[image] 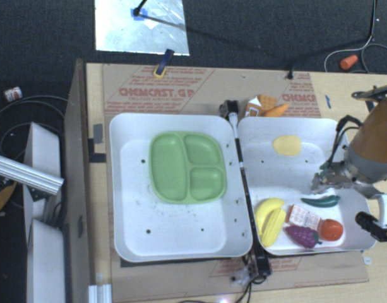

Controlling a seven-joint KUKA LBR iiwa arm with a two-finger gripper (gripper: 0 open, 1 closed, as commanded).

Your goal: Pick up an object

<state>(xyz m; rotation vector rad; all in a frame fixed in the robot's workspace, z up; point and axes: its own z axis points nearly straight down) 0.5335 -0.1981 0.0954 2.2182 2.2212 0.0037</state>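
Observation:
The right bin [269,169] holds several toy foods. A pale yellow lemon [286,146] lies near its back. A yellow banana [269,218], a red and white packet [303,217], purple grapes [303,235] and a red tomato [331,230] crowd the front. A dark green chilli [321,201] lies towards the right wall. My gripper [327,181] hangs low over the bin's right side, just behind and above the chilli. Nothing can be seen held in it.
The left bin [136,232] carries a green divided plate [186,168]. An orange toy [269,108] lies on the cardboard behind the right bin. The grey arm with its orange band [373,145] comes in over the right bin's right wall.

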